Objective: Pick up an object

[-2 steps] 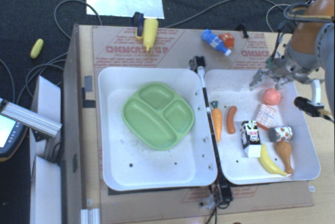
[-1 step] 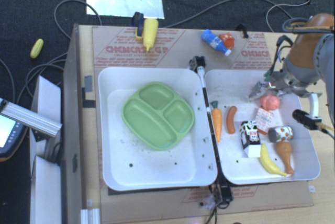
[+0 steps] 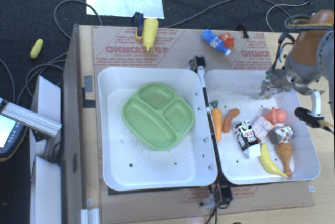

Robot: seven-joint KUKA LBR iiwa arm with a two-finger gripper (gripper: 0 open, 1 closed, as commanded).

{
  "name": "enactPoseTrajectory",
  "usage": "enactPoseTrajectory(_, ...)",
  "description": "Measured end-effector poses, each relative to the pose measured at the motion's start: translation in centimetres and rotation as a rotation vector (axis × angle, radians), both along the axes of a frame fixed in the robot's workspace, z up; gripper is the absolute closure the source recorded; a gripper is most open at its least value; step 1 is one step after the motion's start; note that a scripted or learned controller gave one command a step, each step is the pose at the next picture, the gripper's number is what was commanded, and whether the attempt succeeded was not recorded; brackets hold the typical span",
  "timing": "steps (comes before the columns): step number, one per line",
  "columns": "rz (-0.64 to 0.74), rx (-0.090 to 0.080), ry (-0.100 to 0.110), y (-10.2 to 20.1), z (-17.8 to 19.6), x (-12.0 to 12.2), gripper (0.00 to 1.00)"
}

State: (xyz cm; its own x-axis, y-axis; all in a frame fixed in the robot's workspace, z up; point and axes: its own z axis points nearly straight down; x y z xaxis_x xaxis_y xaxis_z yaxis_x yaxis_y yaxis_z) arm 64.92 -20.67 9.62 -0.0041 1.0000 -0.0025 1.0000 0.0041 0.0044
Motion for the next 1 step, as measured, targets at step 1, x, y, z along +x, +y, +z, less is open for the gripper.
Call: enactPoseTrajectory(1,0.0,0.001,-0.001,0.7,7.29,-0.48,1.0)
